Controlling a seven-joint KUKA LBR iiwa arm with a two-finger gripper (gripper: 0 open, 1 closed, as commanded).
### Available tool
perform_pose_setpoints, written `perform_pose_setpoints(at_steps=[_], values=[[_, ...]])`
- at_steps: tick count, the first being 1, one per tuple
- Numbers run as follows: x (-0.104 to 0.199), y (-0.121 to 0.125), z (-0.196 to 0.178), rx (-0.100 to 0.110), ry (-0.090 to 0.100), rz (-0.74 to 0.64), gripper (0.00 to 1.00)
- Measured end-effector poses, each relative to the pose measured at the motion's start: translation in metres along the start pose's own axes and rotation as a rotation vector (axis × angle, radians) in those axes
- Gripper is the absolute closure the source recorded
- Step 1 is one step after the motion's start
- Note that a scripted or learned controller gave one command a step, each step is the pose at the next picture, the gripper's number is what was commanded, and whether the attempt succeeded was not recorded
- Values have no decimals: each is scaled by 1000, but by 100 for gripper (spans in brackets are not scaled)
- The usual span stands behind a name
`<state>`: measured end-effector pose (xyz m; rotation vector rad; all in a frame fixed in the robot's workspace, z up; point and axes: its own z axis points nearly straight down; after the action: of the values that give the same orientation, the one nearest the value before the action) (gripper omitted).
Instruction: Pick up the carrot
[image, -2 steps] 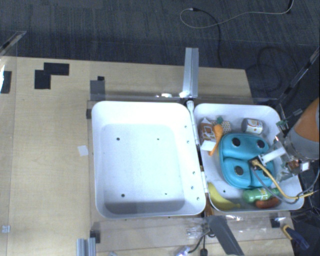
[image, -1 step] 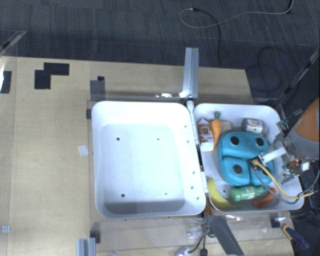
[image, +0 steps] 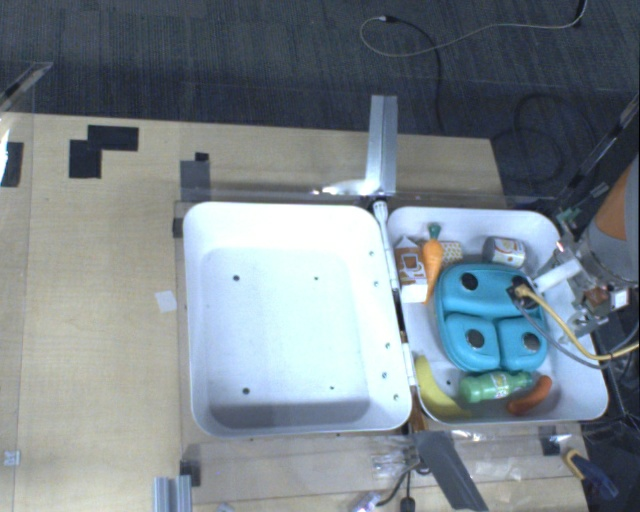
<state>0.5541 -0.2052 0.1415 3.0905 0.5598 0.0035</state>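
Note:
The carrot, orange with a green top, lies near the back left corner of the right bin. It rests between a small brown and white box and a teal moulded tray. My gripper hangs over the right edge of that bin, well to the right of the carrot and apart from it. The teal tray lies between the two.
A grey can lies at the back of the right bin. Along its front lie a banana, a green bottle and a red sausage-like piece. The left bin adjoins it across a metal divider.

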Motion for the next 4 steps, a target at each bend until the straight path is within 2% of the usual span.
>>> perform_pose_setpoints(at_steps=[1, 2, 3, 4], values=[[40, 17, 27, -9, 6, 149, 0], [117, -12, 0, -1, 3, 148, 0], [119, -13, -10, -2, 4, 137, 100], [53, 22, 34, -5, 1, -188, 100]])
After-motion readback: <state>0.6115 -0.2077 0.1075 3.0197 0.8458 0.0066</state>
